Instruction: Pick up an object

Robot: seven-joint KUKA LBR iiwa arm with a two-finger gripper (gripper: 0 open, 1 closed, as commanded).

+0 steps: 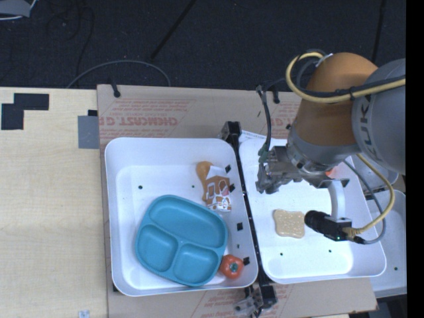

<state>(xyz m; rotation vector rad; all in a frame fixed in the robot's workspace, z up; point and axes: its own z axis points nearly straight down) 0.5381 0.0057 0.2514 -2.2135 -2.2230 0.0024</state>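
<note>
My gripper (268, 179) hangs low over the upper left part of the right bin (331, 270), close to the divider between the bins. Below and right of it, a flat tan bread slice (289, 223) lies on the bin floor, apart from the gripper. In the left bin (119, 177) a blue divided plate (180, 240) lies flat. A small patterned packet (218, 195) and a tan-orange piece (203, 171) rest above the plate's right edge. A red tomato-like toy (231, 266) sits at the plate's lower right corner. Nothing shows in the gripper's grasp.
The arm's bulky orange and grey body (338, 105) covers the upper right of the right bin. A black connector on a yellow cable (326, 225) hangs just right of the bread slice. Black clips (232, 132) mark the divider between the bins.
</note>
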